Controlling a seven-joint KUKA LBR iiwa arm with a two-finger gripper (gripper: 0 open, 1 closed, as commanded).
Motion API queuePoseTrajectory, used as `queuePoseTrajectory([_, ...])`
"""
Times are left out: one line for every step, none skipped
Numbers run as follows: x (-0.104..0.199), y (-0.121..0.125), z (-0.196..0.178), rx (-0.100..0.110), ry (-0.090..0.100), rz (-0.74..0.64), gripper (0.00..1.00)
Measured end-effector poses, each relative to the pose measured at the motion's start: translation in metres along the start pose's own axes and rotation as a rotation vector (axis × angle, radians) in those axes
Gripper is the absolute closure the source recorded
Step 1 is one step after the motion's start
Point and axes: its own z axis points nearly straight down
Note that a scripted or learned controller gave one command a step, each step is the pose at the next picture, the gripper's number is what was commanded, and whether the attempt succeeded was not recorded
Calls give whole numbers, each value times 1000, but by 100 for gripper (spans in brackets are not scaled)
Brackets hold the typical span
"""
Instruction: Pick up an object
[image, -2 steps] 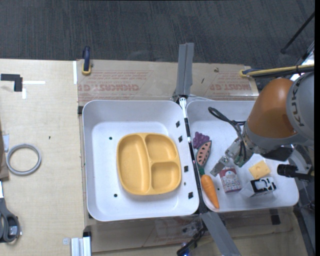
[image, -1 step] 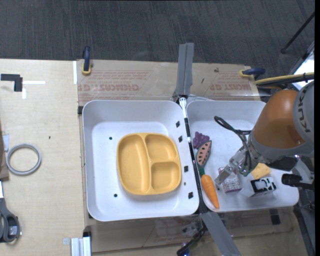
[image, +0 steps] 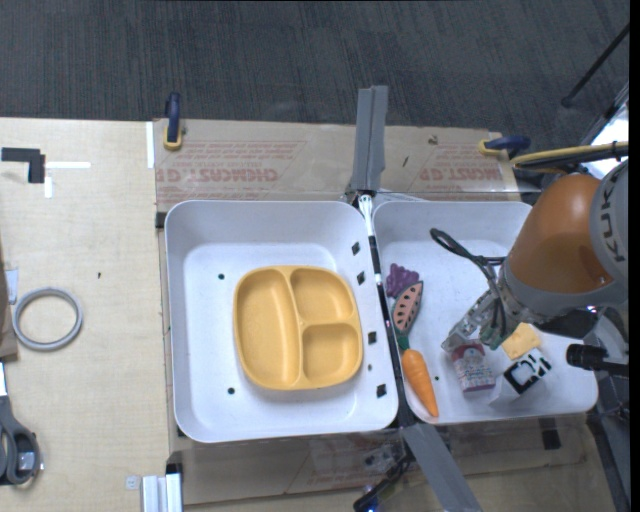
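Observation:
My gripper (image: 478, 328) hangs low in the right bin (image: 452, 222), its grey arm and orange band (image: 562, 235) coming in from the right. Just beneath it lies a small pinkish can (image: 475, 368). A yellow cheese wedge (image: 520, 341) and a black-and-white block (image: 527, 373) sit to the gripper's right. Along the bin's left side are a bunch of purple grapes (image: 400, 277), a watermelon slice (image: 407, 306) and an orange carrot (image: 420, 382). I see nothing held in the gripper.
The left bin (image: 190, 300) holds a yellow divided plate (image: 298, 327). A grey tape ring (image: 45, 318) and scissors (image: 17, 450) lie on the bench at far left. A black cable (image: 455, 245) loops over the right bin.

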Motion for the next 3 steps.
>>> queuePoseTrajectory([21, 112, -92, -1, -1, 27, 100])
queuePoseTrajectory([61, 101, -91, 0, 0, -74, 100])
queuePoseTrajectory([97, 49, -91, 0, 1, 65, 100])
